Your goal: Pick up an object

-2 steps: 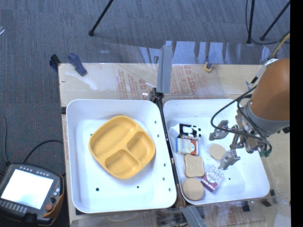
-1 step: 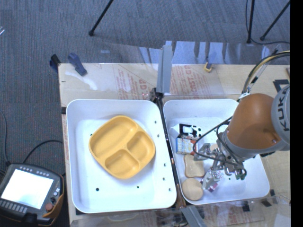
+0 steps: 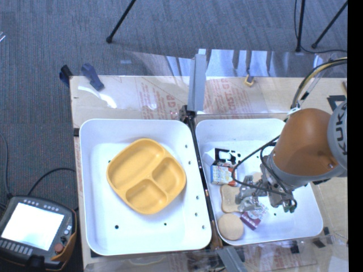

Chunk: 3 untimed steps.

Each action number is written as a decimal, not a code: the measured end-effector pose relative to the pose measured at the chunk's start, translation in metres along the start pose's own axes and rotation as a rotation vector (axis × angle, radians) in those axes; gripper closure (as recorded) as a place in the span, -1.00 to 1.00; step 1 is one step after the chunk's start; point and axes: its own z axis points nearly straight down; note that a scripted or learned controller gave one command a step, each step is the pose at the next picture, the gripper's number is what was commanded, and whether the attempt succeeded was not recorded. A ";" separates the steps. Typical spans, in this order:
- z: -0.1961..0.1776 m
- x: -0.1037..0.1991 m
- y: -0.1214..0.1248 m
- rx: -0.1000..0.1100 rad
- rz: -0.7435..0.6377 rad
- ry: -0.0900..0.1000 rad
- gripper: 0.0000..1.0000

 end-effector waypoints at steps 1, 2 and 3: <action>0.025 0.023 0.021 0.000 -0.301 0.001 1.00; -0.077 0.016 0.081 0.002 -0.527 -0.005 1.00; -0.085 0.016 0.083 -0.001 -0.529 -0.003 1.00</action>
